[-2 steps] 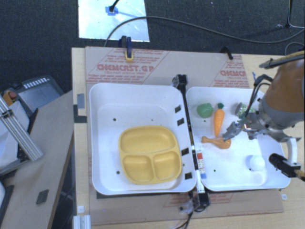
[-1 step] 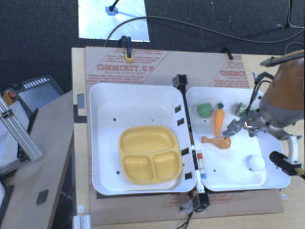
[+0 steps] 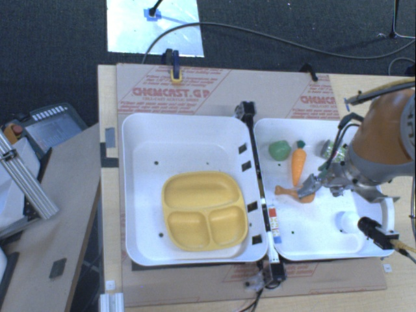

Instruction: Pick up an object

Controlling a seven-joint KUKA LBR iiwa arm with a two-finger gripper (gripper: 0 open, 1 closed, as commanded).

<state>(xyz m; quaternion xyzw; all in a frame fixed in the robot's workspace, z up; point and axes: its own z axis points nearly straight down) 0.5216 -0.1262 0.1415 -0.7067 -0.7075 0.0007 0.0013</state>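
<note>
A: Where is the gripper?

B: Low over the right bin, near its middle, with the arm coming in from three o'clock. The tip sits right at the drumstick, a brown and orange toy lying on the bin floor.

A: Is it holding that?

B: I would not say so. The dark fingers overlap the fat end of the drumstick, but I cannot tell whether the jaws stand apart or are pressed together, and nothing shows clearly between them. The drumstick looks to be lying flat on the floor of the bin.

A: What else could it take?

B: A carrot at twelve o'clock from the gripper, just beside it, with a green ball at eleven o'clock past that. A small greenish thing sits partly behind the wrist; too hidden to name. A white cup lies at five o'clock. The left bin bears a yellow tray

A: So how far along?

B: By my reading, the approach is done and the grasp is at hand. Closing on the drumstick and lifting it clear of the bin is all left to do
</note>
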